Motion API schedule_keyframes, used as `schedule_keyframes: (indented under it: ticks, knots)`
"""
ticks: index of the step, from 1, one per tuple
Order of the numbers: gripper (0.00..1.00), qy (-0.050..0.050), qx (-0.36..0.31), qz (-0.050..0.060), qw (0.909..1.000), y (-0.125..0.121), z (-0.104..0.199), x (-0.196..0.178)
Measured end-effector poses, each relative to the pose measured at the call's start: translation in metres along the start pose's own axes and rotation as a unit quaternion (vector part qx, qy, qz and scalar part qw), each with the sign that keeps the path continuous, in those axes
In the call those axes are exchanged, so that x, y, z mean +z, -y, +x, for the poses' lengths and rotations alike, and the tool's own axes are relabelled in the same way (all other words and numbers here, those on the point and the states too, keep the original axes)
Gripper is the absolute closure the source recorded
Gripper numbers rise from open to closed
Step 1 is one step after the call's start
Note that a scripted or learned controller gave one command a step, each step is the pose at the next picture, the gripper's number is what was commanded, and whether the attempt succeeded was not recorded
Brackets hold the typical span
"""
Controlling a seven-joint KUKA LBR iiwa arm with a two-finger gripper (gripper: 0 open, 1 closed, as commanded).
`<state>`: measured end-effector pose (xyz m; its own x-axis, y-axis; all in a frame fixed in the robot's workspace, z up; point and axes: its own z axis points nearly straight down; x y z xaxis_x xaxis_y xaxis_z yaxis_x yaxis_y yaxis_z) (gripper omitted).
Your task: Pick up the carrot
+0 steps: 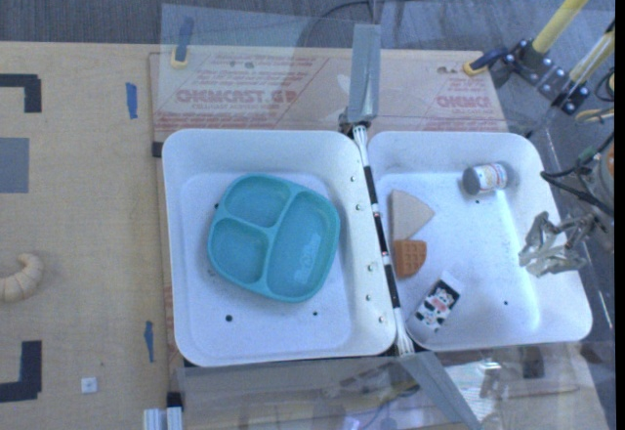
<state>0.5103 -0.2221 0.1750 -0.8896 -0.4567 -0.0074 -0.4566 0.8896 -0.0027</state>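
Observation:
In the right bin (pixel 508 316), a small orange-brown rounded piece (pixel 410 256) lies near the left wall; it is the only orange thing I see, and its surface looks gridded. My gripper (pixel 551 244) hovers over the right side of that bin, well to the right of the orange piece and apart from it. Nothing shows in its grasp.
A beige wedge (pixel 409 211) lies just above the orange piece. A silver can (pixel 485 178) lies at the bin's back, and a black-and-white carton (pixel 438 304) at the front. The left bin (pixel 195 330) holds a teal divided plate (pixel 274 236). A croissant (pixel 20 278) sits on the bench at far left.

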Motion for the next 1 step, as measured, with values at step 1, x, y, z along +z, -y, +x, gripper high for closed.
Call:
schedule_keyframes:
  ticks: [1]
  knots:
    - [1.0,0.0,-0.129,-0.001,0.9916,-0.0145,-0.003,-0.0308]
